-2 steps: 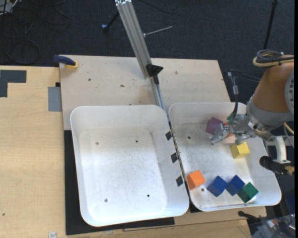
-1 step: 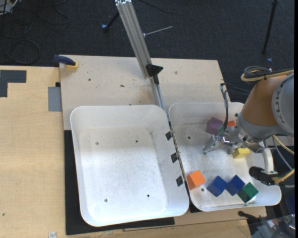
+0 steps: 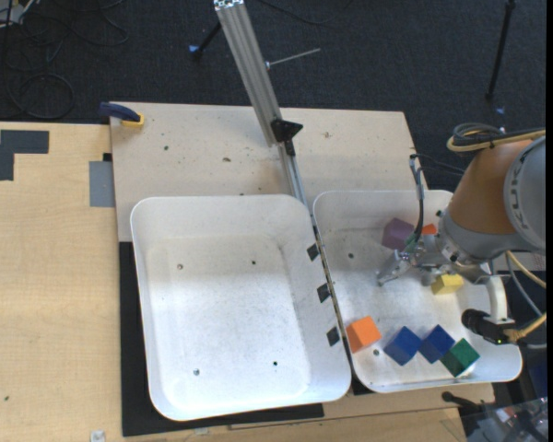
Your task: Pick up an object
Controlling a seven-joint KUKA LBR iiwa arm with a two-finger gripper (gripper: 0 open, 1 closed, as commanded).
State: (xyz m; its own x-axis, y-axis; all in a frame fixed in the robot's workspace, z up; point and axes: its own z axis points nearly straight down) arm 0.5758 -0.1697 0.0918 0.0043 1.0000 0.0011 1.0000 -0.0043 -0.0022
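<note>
1. Currently the gripper hovers in the right bin; finger spread: cannot tell.
2. Nearest target: purple block, just beyond the gripper; centre over it before descending.

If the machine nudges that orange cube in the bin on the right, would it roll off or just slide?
Probably slide: the orange cube has flat faces and sits flat on the smooth white bin. It looks small and solid, so likely light and stiff. It lies near the bin's left wall, which would likely stop it.
</note>
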